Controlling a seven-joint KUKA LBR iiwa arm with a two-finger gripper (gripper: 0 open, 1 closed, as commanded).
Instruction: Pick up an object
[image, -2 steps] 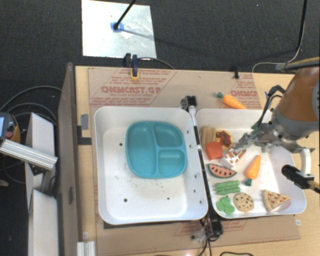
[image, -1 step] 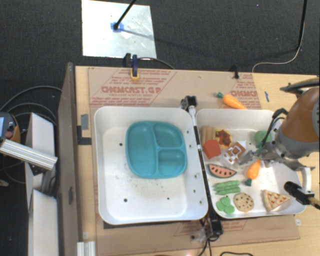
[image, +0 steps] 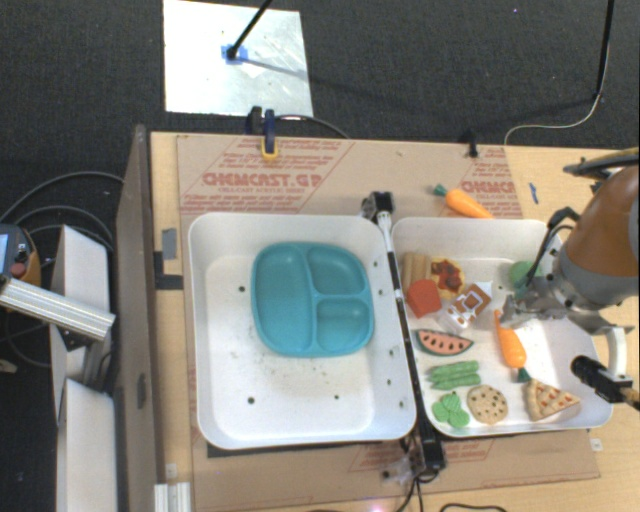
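The right bin (image: 560, 235) holds several toy foods. Among them are an orange carrot (image: 512, 348), a watermelon slice (image: 443, 343), a red block (image: 424, 297), a waffle piece (image: 470, 300), green beans (image: 455, 374), a cookie (image: 487, 403) and a pizza slice (image: 550, 400). My gripper (image: 514, 304) reaches in from the right and hangs low over the bin, just above the carrot's top end. A green item (image: 520, 272) lies partly hidden behind the gripper.
The left bin (image: 225, 400) holds a teal divided plate (image: 312, 298). A second carrot (image: 463, 203) lies on the cardboard behind the right bin. A dark part of the arm (image: 600, 375) overhangs the bin's right rim. Cables run along the divider between the bins.
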